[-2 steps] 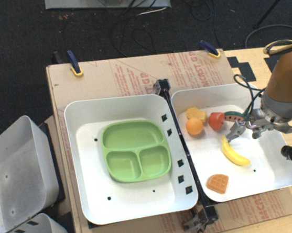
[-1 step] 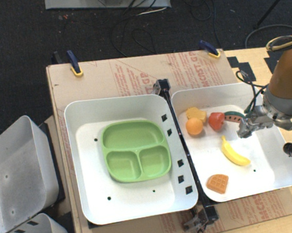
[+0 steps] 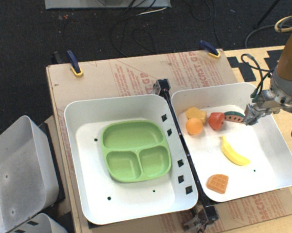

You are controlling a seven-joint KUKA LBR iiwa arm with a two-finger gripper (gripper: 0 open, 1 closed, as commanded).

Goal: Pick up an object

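In the right bin (image 3: 279,171) lie several toy foods: an orange (image 3: 194,127), a yellow block (image 3: 195,114) behind it, a red piece (image 3: 216,121), a watermelon slice (image 3: 234,116), a banana (image 3: 234,152) and a waffle-like orange piece (image 3: 217,183). My gripper (image 3: 252,115) hangs at the bin's right side, just right of the watermelon slice, its tip close to the slice. The arm above it hides how the fingers stand.
The left bin (image 3: 86,147) holds a green divided plate (image 3: 136,150). A black divider (image 3: 177,136) runs between the bins. Grey tubs (image 3: 15,171) stand off the bench at left. Two clamps (image 3: 74,64) grip the board's far edge.
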